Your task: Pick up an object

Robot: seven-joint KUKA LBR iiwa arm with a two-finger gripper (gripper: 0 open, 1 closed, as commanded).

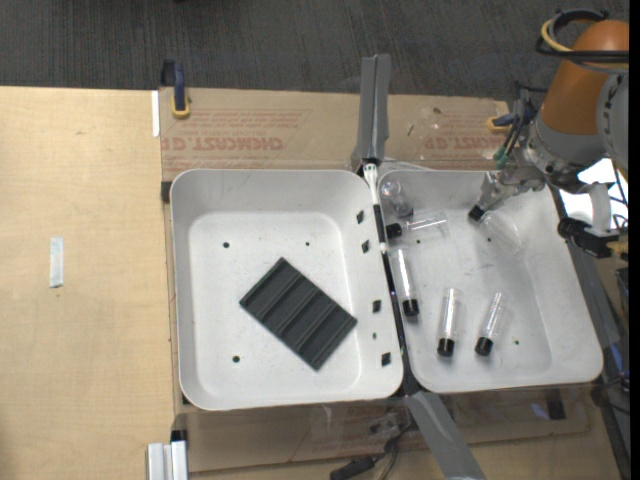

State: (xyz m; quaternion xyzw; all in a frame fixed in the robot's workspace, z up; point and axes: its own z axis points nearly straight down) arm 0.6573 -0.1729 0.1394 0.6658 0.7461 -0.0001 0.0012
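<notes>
A dark grey ribbed slab [298,313] lies at a slant in the middle of the left bin [200,208]. The right bin [560,358] holds several clear tubes with black caps: one [403,278] along its left wall, two [447,320] [490,320] side by side near the front, and one [418,226] lying crosswise near the back left. A small clear round piece [392,191] sits in the back left corner. My gripper [482,208] hangs over the back right part of the right bin, its tip low near the floor and apart from the tubes.
The grey arm with its orange band [578,88] comes in over the right bin's back right corner, with cables beside it. A divider with black clips [380,268] runs between the bins. Cardboard [260,133] lies behind them and a wooden bench top [80,268] lies to the left.
</notes>
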